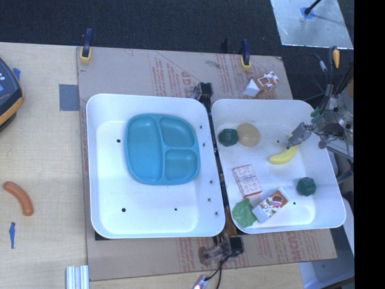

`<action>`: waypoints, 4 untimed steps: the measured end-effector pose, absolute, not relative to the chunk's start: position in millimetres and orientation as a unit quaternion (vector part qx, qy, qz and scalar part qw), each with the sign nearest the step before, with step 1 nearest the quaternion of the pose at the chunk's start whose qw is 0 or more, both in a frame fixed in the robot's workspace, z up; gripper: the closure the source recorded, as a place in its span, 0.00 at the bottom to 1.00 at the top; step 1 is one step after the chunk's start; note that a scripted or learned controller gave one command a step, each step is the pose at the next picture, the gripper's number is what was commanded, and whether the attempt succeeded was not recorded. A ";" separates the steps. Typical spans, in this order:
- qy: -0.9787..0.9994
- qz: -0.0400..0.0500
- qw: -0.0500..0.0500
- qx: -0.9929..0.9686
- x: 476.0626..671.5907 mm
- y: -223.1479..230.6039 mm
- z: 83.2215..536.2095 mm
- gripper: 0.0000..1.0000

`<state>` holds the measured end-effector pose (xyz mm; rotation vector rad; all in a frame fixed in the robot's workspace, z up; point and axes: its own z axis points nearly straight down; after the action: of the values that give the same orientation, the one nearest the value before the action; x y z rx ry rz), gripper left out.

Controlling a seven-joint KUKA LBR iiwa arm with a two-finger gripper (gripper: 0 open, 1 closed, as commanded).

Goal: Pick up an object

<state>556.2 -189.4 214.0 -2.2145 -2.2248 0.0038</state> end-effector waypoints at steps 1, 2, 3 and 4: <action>-0.710 0.002 0.002 -0.705 596.5 -206.2 97.7 0.00; -0.709 0.002 0.002 -0.705 592.3 -211.6 92.2 0.00; -0.710 0.002 0.002 -0.704 592.5 -212.2 102.8 1.00; -0.709 0.000 0.001 -0.705 647.0 -121.2 154.4 1.00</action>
<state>647.0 -121.2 154.4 -2.2143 -2.2256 -0.0004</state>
